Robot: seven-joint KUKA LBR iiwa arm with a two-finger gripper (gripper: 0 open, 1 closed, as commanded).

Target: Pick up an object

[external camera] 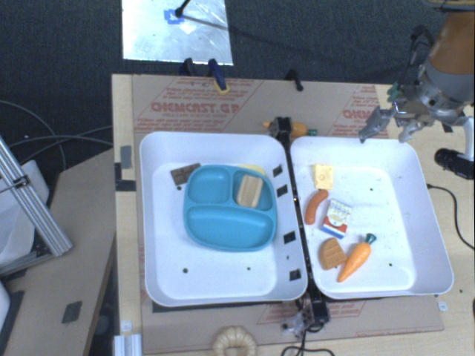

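Reaching in from the right, arm cut off by the frame's upper right corner; only the orange band and grey wrist visible. Gripper poised above the far rim of the right bin, two fingers spread apart, nothing between them.

Lying in the right bin, all apart from the gripper: yellow cheese-like block near the far wall; sausage just below it; small printed carton beside the sausage; brown bread-shaped piece and carrot side by side toward the near wall.

Sitting in the left bin: blue compartment plate, with a tan block in its upper right compartment. Yellow item mostly hidden behind the plate's far edge, kind not discernible. Dark brown flat piece touching the plate's upper left rim.

Partly concealed behind the black divider hardware between the bins: an orange-yellow object, identity unclear.

Resting under both bins: printed cardboard sheet on dark carpet. Farther back, a shiny metallic sheet. At left, aluminium framing, cut by the frame.
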